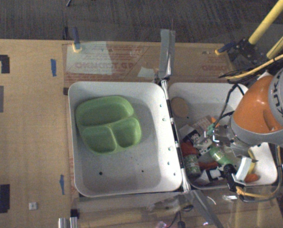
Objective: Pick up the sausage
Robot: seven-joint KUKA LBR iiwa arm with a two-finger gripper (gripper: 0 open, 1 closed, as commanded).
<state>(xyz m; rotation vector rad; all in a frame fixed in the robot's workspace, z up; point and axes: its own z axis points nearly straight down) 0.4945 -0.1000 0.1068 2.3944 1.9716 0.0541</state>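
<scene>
The right bin (pixel 198 89) holds a heap of small items. A reddish, elongated piece that looks like the sausage (pixel 208 166) lies near the bin's front, partly under other things. Another red piece (pixel 188 149) sits to its left, by the bin's left wall. My gripper (pixel 212 139) hangs low over the heap, just above and behind the sausage, below the arm's orange band (pixel 258 110). Clutter and the wrist hide the gripper's tip, and nothing is visibly held.
The left bin (pixel 84 175) holds a green divided plate (pixel 108 124). In the right bin are a brown round disc (pixel 180 107), a green can (pixel 192 165), a green bottle (pixel 221 155), printed packets (pixel 194 131) and an orange item (pixel 251 177). Cables trail at the front right.
</scene>
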